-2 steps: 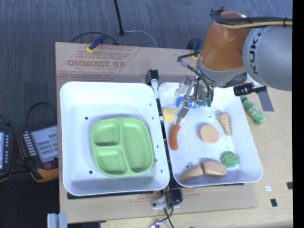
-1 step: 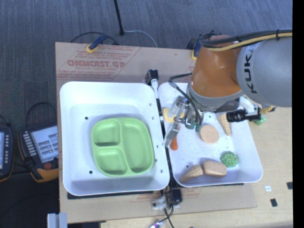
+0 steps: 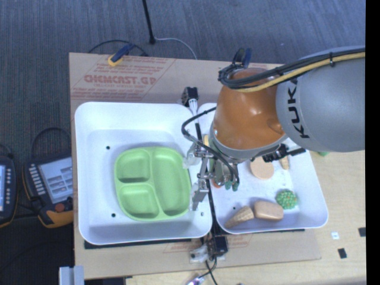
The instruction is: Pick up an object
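My gripper hangs low over the left side of the right bin, close to the divider between the two bins. The orange wrist band and grey arm cover much of that bin from above. A small reddish bit shows just below the gripper; I cannot tell what it is or whether it is held. Loose in the right bin lie a tan round piece, a green knobbly ball, a tan bread-like lump and a pale cone-shaped piece.
The left bin holds a light green divided plate. Both bins rest on a cardboard sheet. Cables and a black connector lie behind the bins, and a clip sits at the front edge.
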Available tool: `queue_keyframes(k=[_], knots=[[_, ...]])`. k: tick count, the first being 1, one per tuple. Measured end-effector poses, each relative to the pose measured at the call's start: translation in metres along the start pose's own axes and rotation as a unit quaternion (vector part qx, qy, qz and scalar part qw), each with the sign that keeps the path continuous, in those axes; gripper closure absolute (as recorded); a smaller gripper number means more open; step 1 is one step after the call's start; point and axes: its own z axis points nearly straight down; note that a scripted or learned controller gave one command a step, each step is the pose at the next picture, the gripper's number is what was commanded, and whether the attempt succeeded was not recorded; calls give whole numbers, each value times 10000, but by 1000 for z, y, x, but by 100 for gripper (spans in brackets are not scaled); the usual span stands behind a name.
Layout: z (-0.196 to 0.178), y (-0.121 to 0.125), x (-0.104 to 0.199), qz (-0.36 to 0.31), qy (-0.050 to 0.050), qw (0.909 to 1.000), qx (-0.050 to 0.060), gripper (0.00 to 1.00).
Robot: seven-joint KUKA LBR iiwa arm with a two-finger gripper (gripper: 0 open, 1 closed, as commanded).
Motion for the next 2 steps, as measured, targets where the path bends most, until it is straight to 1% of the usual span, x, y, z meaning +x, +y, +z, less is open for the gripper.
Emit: queue_keyframes(k=[1,2], knots=[[0,-45,-45,-1574,-13,9875,3,0],[0,-112,-23,-2321,-7,9727,4,0]])
